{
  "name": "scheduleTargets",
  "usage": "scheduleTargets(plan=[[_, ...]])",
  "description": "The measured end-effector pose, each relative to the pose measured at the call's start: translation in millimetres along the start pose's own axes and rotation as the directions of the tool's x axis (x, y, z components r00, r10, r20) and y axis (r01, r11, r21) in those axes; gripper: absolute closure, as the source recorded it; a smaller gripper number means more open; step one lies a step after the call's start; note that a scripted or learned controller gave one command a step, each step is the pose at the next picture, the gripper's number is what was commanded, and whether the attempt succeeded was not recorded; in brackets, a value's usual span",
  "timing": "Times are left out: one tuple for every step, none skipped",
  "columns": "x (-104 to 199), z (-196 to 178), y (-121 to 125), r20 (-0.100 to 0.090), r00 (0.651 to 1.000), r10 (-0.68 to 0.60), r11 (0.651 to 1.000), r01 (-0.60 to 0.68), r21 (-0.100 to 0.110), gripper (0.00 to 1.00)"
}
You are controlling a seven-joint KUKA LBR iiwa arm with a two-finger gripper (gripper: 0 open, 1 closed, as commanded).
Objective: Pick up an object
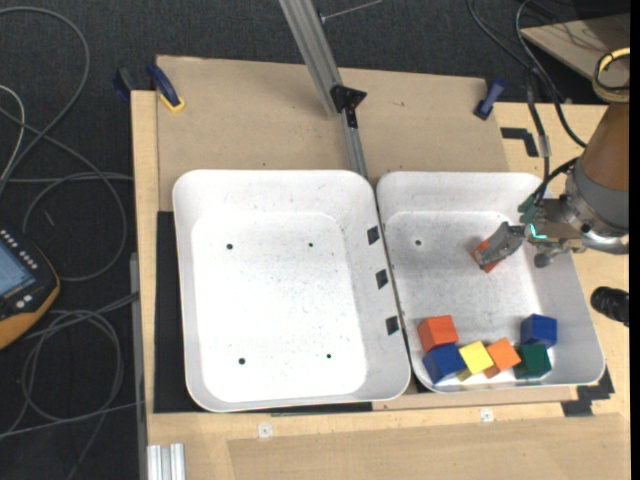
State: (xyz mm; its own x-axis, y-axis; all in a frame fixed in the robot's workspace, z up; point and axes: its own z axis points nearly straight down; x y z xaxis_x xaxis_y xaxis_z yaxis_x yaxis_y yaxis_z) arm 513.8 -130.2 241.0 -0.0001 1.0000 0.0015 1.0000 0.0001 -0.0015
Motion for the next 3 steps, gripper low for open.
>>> scheduleTargets(plan=[[6, 45, -5, -0.001, 1.000, 0.000, 1.000, 0.000, 0.004, 0.00], [4, 88, -7, -0.001, 1.000, 0.001, 1.000, -0.001, 0.005, 0.00], [5, 141, -8, -0.002, 1.000, 0.000, 1.000, 0.000, 0.006, 0.00]])
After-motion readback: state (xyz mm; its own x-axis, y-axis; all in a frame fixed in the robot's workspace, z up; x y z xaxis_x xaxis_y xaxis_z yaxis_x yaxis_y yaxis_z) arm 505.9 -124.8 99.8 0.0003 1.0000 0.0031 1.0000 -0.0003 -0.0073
